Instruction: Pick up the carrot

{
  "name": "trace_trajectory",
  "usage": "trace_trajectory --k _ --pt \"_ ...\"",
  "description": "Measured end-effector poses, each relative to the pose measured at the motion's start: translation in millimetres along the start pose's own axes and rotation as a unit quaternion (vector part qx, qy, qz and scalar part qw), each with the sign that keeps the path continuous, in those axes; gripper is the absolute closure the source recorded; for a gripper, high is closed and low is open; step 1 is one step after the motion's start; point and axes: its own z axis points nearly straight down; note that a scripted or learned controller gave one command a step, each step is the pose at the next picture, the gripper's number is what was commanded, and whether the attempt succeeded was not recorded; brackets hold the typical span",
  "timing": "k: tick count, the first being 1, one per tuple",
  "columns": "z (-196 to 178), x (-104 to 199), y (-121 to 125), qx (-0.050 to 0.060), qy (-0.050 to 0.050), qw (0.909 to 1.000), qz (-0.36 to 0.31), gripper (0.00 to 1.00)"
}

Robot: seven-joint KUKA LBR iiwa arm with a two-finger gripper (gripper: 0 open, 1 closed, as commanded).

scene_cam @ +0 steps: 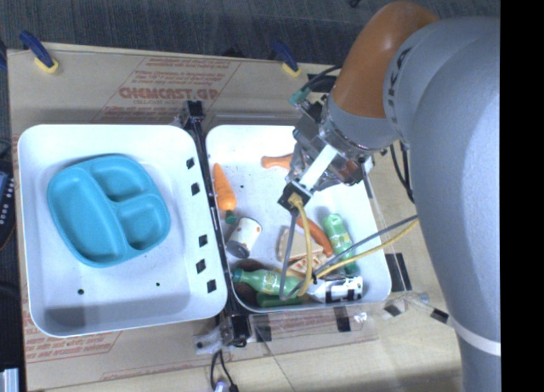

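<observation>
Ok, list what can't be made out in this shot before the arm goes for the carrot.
- Gripper: whether open or shut is unreadable in the camera view; it is small and seen against clutter.
- The second orange piece below the gripper: partly covered by the gripper and thin rods, so its shape is unclear.
- Label on the small bottle by the right bin's front wall: too small to read.
- The carrot by the divider is in plain sight.

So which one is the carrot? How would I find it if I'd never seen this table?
Start at the right-hand white bin, the cluttered one. Look along its left wall, beside the black divider: the small orange carrot lies there lengthwise. Just below it is a cream-coloured round can. Unlike the green bottles, it is orange and tapered, and it lies apart from the pile.
</observation>
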Motion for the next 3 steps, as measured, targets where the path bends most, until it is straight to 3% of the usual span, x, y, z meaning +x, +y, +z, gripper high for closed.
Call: trace_trajectory --k 1,2,3 --pt "83.2 9.3 -87.1 0.003 0.0 0.9987 0.05 1.0" --pt "81.1 -37.0 -66.4 0.001 0.0 0.9938 0.111 1.0" --pt "17.1 -13.6 -78.2 0.0 0.004 0.9921 0.126 1.0"
